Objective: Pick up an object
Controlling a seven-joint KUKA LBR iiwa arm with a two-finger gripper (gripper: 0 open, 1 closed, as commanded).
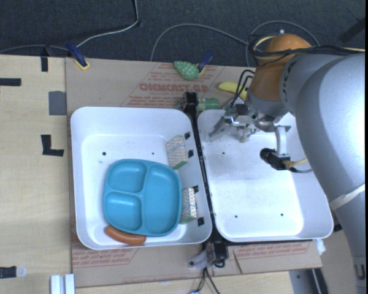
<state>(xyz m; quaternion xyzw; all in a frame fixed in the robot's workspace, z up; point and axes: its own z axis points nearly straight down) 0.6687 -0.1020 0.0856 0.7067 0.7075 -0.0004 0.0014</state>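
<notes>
My gripper [229,133] hangs over the far left part of the right bin [264,225], close to the divider, and its fingers stand open with nothing between them. The left bin [89,133] holds a blue divided plate [141,196]. An orange sausage [125,236] lies at the plate's near edge. One patterned packet [176,147] sits by the plate's far right corner, and another patterned packet [189,202] lies along its right side by the divider.
Outside the bins, on the cardboard behind them, lie a green toy [186,69], a yellow item [230,87] and a small green piece [208,103]. A black cable [282,161] trails from the wrist over the right bin. The grey arm [331,121] covers that bin's right side.
</notes>
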